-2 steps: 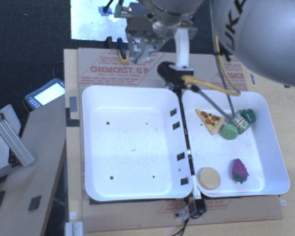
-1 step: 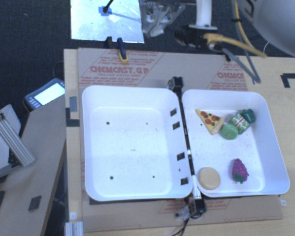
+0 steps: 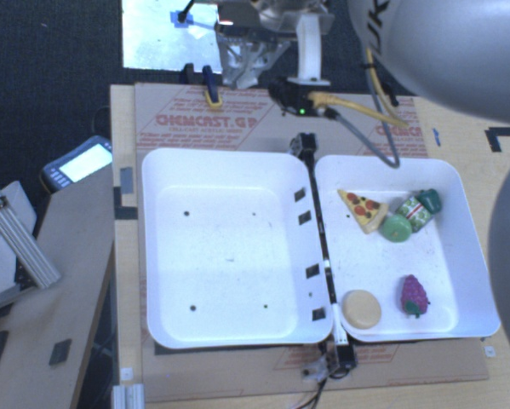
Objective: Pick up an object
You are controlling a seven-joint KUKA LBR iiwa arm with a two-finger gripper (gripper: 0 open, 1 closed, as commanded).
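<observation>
I see gripper point(image 3: 242, 68) at top centre, above the bins; can't tell its state | right bin point(image 3: 467, 228), frame right: pizza slice point(image 3: 363, 209), green can point(image 3: 420, 209), green round piece point(image 3: 396, 228), purple grapes point(image 3: 414, 295), tan disc point(image 3: 362, 308)

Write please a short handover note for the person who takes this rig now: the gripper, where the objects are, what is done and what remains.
Gripper: raised beyond the far edge of the bins, above the cardboard, with nothing between its fingers.
Objects: all in the right bin. Pizza slice, green round piece and green can lie close together at the far side; purple grapes and tan round biscuit at the near side.
Done: nothing picked yet.
Left: move over the right bin, descend, grasp one object, lift.
</observation>
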